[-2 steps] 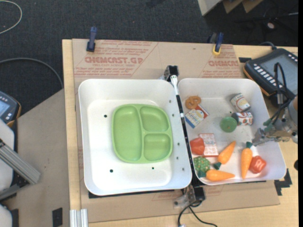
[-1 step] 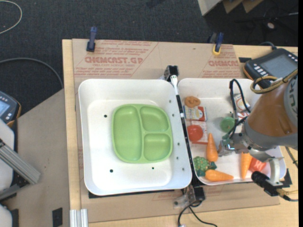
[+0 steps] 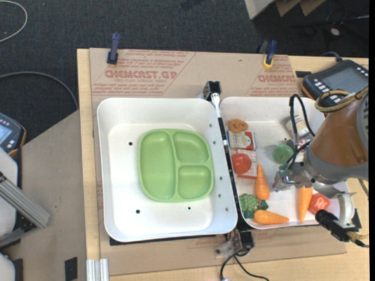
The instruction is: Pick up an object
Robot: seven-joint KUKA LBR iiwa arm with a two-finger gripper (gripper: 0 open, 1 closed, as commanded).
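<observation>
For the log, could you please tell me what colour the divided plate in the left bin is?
Light green; the divided plate shows clearly in the camera view.

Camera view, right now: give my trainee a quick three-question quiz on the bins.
1. True or false: the green divided plate lies in the left bin.
2. Which bin does the end effector hover over? A) left B) right
3. What sits beside the broccoli at the right bin's near edge?

Key: 1 true; 2 B; 3 a carrot.
</observation>
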